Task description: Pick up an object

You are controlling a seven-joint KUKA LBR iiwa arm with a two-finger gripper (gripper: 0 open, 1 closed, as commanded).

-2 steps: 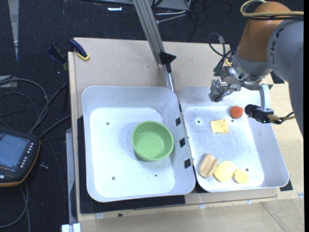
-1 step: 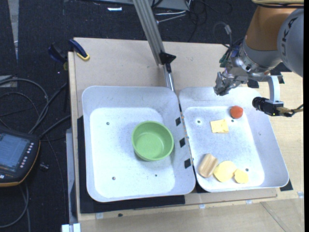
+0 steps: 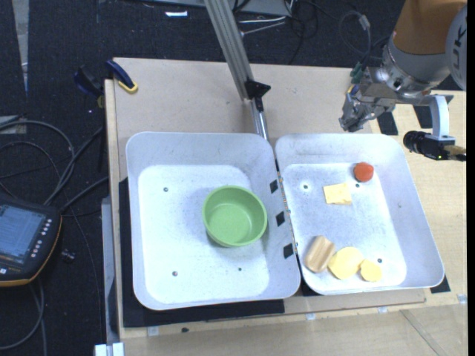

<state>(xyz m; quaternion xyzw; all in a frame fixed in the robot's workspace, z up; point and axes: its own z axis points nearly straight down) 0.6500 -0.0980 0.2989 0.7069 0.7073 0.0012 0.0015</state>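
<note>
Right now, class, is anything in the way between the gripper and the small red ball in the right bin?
Nothing visible. The gripper hangs above the right bin's far rim, and the red ball lies below it, apart from the yellow block.

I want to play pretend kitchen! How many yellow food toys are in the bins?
3, all in the right bin: a square piece near the middle, a round piece and a smaller piece near the front edge.
</note>
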